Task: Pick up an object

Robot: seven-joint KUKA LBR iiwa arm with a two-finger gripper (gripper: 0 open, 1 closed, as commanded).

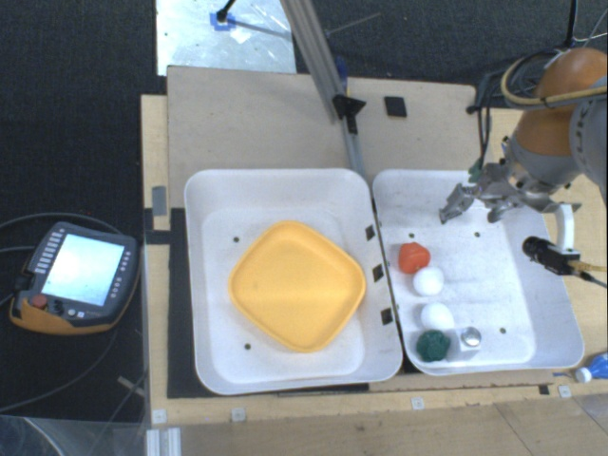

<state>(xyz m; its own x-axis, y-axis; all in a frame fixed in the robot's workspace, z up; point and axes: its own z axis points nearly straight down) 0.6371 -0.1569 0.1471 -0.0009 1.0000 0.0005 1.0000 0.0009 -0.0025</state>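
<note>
Objects lay clustered along the right bin's (532, 350) left wall toward its front: orange ball (413, 256), two white balls (427, 281), dark green ball (433, 345). All looked light, smooth, prone to rolling; pinching across the orange ball's middle seemed safest. Gripper (472, 204) hovered near the back edge, jaws spread, grasping nothing.

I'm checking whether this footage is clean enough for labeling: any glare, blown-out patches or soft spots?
Camera view: the pendant screen is blown out white; a floor patch glares brightly; both bins are evenly lit with faint shadows; the end effector looks slightly soft.
</note>
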